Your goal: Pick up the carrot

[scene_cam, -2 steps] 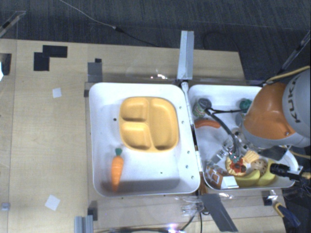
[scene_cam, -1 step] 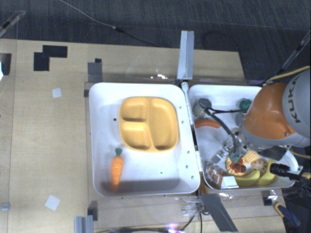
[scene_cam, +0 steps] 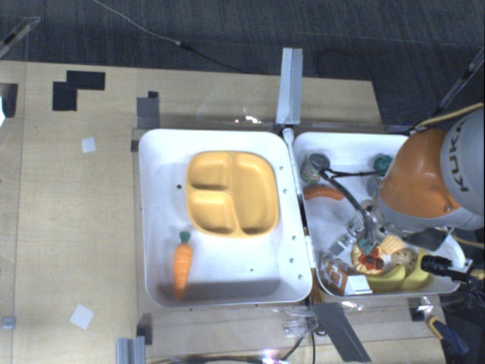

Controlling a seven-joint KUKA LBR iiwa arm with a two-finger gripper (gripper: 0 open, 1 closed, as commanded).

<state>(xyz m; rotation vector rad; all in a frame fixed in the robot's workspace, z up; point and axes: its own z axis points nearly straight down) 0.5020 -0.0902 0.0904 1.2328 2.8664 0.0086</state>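
Observation:
The carrot (scene_cam: 182, 265), orange with a small green top, lies in the left bin (scene_cam: 155, 203) near its front left corner, in front of a yellow divided plate (scene_cam: 231, 192). My gripper (scene_cam: 359, 238) is down in the right bin (scene_cam: 345, 146), among a pile of toy food, far to the right of the carrot. The grey wrist with its orange band (scene_cam: 417, 177) hangs over that bin and hides part of its contents.
In the right bin lie a red-orange sausage-like piece (scene_cam: 323, 193), a round grey-green item (scene_cam: 313, 165), a teal item (scene_cam: 381, 161), a yellow banana (scene_cam: 400, 277) and a brown piece (scene_cam: 334, 276). A metal divider (scene_cam: 290, 86) stands behind the bins.

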